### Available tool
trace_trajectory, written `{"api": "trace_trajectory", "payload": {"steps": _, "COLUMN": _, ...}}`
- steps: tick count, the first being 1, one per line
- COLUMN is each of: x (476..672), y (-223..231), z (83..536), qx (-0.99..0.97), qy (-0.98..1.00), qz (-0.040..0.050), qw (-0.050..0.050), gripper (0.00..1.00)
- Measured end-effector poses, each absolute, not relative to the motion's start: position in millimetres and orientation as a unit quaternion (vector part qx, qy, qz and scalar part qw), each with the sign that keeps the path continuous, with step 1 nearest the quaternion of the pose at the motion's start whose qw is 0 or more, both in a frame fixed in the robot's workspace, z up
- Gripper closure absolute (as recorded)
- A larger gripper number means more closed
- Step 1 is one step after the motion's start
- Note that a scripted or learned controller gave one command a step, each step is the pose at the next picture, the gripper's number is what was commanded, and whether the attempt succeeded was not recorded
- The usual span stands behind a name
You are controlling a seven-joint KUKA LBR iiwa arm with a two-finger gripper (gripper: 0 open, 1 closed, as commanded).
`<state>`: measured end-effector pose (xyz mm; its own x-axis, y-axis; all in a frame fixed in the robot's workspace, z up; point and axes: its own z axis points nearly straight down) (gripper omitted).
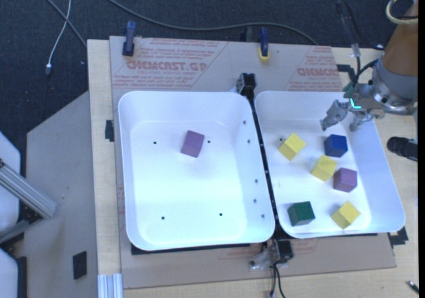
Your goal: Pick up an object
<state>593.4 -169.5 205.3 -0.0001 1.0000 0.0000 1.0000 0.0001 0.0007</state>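
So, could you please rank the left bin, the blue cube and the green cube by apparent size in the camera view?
1. Left bin, by far.
2. Green cube and blue cube: they look alike, so unranked.

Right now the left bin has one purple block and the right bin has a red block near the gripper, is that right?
Not quite. In the camera view, the block nearest the gripper in the right bin is blue, not red. The left bin does have one purple block.
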Motion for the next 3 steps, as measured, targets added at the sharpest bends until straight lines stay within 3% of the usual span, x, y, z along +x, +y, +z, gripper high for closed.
{"api": "trace_trajectory", "payload": {"steps": 1, "x": 593.4, "y": -170, "z": 205, "qx": 0.707, "qy": 0.707, "qz": 0.0002, "qw": 0.000, "gripper": 0.00}}
{"api": "trace_trajectory", "payload": {"steps": 3, "x": 584.6, "y": -168, "z": 114, "qx": 0.707, "qy": 0.707, "qz": -0.0004, "qw": 0.000, "gripper": 0.00}}
